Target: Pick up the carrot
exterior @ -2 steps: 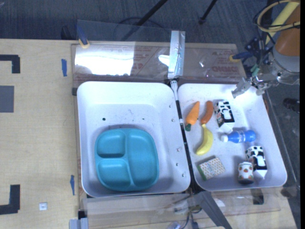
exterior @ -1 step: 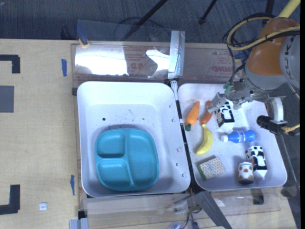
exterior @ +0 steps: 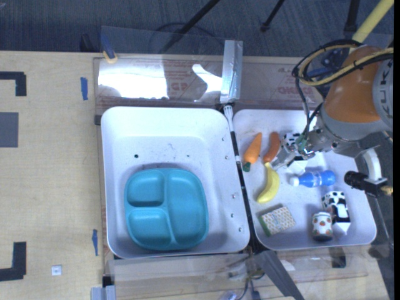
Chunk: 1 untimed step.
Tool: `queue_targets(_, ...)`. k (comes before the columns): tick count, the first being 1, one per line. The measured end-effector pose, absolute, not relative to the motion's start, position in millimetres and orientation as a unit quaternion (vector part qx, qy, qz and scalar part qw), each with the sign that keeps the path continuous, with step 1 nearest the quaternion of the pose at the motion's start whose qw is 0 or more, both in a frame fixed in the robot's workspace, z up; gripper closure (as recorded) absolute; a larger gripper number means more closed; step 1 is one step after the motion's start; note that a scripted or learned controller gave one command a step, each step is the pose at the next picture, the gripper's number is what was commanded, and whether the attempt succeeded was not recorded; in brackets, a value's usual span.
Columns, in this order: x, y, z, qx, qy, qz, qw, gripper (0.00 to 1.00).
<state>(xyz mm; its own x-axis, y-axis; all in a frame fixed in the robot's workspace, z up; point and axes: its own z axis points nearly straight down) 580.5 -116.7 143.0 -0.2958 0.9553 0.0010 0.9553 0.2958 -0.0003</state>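
**Carrot in the right bin, hand low just beside it**

The carrot [exterior: 252, 149] lies in the upper left part of the right bin [exterior: 362, 233], close to the wall that divides the two bins. It is orange with a green end pointing toward the lower left, and it rests at a slant. Just to its right lies a second orange-brown piece [exterior: 273, 145], shaped like a small sausage and tilted much the same way. Below both, a yellow banana [exterior: 269, 187] curves down toward the middle of the bin.

The arm [exterior: 356, 99], grey with its orange band, comes in from the upper right of the frame. Its hand [exterior: 289, 152] hangs low over the bin, right of the sausage-shaped piece and above a blue bottle [exterior: 314, 179] that lies on its side. The hand is small and dark against the clutter, so I cannot tell whether it is open or closed, and nothing is seen held in it. It sits near the carrot but apart from it.

Lower in the right bin lie a patterned square sponge [exterior: 277, 219], a small can [exterior: 322, 224] and a black-and-white toy cow [exterior: 337, 205].

The left bin [exterior: 162, 130] holds a turquoise divided plate [exterior: 167, 209] in its lower half. Both bins sit on the pale wooden desk [exterior: 44, 167].
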Motion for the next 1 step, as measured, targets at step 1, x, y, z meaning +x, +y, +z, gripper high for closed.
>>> queue_targets(1, 551.8, -108.2, 158.0, -0.537, -0.844, -0.0001, 0.001, 0.0)
